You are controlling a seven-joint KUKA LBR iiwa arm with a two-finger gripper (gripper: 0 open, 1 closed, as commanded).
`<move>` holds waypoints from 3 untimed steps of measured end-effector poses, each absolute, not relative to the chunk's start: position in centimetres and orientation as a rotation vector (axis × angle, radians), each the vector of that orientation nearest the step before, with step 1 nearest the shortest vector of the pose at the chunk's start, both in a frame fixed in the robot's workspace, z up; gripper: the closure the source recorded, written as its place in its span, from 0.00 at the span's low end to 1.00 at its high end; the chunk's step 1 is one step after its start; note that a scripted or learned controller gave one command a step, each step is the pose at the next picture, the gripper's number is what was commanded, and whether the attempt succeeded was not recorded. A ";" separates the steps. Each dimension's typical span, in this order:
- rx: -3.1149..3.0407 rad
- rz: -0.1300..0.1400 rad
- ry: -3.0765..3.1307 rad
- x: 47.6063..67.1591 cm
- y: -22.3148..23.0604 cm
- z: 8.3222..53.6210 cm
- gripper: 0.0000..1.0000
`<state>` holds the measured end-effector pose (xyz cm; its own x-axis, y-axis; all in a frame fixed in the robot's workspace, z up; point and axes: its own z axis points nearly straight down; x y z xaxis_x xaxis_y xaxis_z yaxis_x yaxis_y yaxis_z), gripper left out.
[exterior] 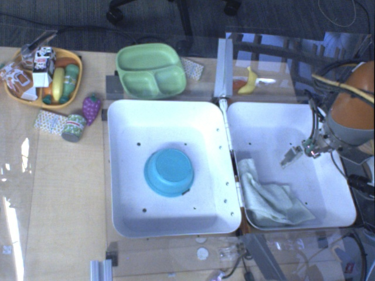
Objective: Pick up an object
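A blue bowl (pixel 169 171) sits upside down near the middle of the left white bin (pixel 132 124). A crumpled grey-green cloth (pixel 270 199) lies in the front left part of the right white bin (pixel 266 119). My gripper (pixel 291 156) hangs over the right bin's middle, pointing down and left, above and to the right of the cloth. Nothing shows in it. The arm's orange band (pixel 357 92) is at the right edge.
Behind the bins stand a green divided tray (pixel 150 70) and a toy banana (pixel 250 81). At the far left are a yellow bowl of toy food (pixel 44 75), purple toy grapes (pixel 90 107) and a small can (pixel 74 127). Cables hang near the arm.
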<state>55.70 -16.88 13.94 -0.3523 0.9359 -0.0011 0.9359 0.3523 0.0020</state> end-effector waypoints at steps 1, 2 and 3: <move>1.962 0.005 2.444 65.1 -20.4 8.8 0.00; 1.951 0.009 2.444 65.4 -20.2 10.1 1.00; 2.025 0.006 2.393 67.1 -15.1 20.7 1.00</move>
